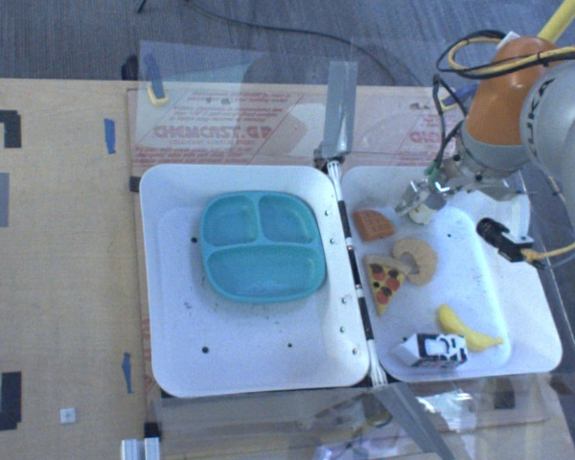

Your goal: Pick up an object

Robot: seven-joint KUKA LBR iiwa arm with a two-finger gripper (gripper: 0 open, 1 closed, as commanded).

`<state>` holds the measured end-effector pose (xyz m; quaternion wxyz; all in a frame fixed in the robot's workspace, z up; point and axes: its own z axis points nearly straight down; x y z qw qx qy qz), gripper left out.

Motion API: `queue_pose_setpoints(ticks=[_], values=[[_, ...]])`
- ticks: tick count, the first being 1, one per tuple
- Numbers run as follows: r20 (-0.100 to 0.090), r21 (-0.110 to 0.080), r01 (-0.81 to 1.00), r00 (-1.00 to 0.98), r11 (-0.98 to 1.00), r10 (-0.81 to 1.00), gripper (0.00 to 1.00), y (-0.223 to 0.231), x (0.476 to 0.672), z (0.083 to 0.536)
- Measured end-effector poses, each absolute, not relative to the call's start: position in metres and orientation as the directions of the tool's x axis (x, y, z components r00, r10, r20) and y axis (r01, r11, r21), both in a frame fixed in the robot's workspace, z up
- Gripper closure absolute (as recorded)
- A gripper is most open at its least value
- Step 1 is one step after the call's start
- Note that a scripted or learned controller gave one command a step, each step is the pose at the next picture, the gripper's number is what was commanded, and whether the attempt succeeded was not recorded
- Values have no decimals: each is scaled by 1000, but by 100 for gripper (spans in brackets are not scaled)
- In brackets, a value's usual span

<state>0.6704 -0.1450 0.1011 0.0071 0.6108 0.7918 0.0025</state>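
Note:
The right bin (532, 348) holds several toy foods. An orange-brown bread piece (373, 224) lies at its upper left. A pizza slice (384, 282) lies below it, touching a tan round cookie (416, 258). A yellow banana (466, 330) and a black-and-white carton (439, 349) sit near the front edge. My gripper (421, 202) hangs over the bin's upper middle, right of the bread piece, with its metal fingers pointing down-left. A small pale object sits at its fingertips; whether it is gripped is unclear.
The left bin (168, 343) carries a teal divided plate (263, 246). A metal divider post (339, 113) stands between the bins at the back. The grey arm with its orange band (506, 94) and yellow cables enters at upper right.

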Motion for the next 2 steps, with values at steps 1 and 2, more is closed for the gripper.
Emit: queue_pose_setpoints(ticks=[1, 2], values=[[-2, 5, 911, -412, 412, 911, 100, -49, 668, 187], [1, -1, 985, -172, 172, 985, 100, -30, 628, 185]])
